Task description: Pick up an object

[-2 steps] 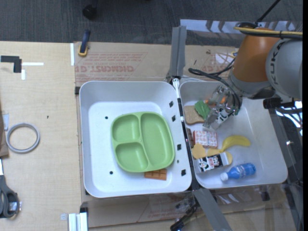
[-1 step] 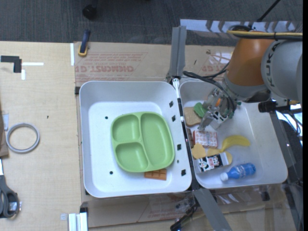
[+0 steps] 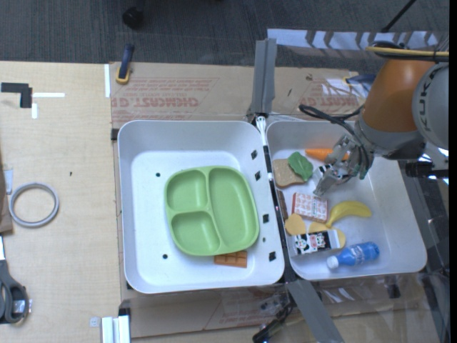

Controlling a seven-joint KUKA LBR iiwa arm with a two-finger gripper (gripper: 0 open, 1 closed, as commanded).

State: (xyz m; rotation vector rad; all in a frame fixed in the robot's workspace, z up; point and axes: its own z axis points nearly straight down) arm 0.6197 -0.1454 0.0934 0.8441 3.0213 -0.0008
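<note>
The tool, whose grip I cannot tell, hangs low in the right bin at 2 o'clock from the red-and-white carton, probably lining up a pick.

We identify a robotics lab: a KUKA arm reaches over two white bins of toy food on a desk lined with cardboard, above grey carpet with chair castors.
</note>
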